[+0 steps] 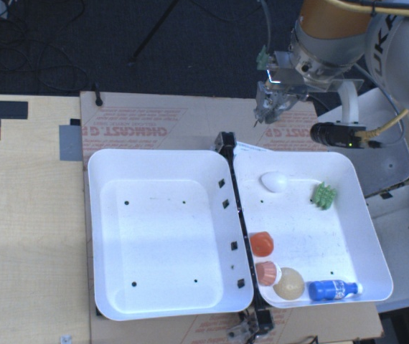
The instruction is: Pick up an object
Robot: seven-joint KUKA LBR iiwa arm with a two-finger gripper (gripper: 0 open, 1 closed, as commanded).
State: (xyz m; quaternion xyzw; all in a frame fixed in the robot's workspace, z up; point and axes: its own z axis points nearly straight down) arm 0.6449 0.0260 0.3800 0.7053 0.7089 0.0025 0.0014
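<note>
The right bin (362, 224) holds a white egg-shaped object (274, 182) near its back, a small green toy (323, 196) at the right, and an orange-red ball (262, 244) by the divider. Along the front lie a pink cup-like object (266, 272), a tan round object (289, 284) and a blue bottle (331, 289) on its side. My gripper (269, 110) hangs above the cardboard behind the right bin, well clear of all objects. Nothing shows between its fingers.
The left bin (118, 170) sits beside the right one, joined by a black clip strip (233, 213). Both rest on a cardboard sheet (154, 124) on a wooden bench. Dark floor with cables lies behind. A black camera unit (337, 135) juts out near the arm.
</note>
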